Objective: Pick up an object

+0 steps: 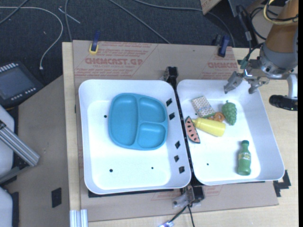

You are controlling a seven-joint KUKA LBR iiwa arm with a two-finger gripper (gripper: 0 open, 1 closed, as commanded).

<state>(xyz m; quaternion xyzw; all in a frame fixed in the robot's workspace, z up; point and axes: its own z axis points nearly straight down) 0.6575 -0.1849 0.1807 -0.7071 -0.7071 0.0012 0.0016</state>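
Bins first: left white plastic bin (94,164) carries a blue sectioned plate (138,121); right white bin (265,150) holds the pickable clutter at frame centre-right. Claw (244,83) hangs spread and empty over that bin's upper edge.

Risks, judged:
- yellow plastic bottle (209,126), green grape bunch (229,112), patterned box (202,106) crowd together; a descent may pinch two or nudge all.
- watermelon slice (191,130) lies against the wall, hard to straddle.
- green bottle (244,158) stands apart; safest.
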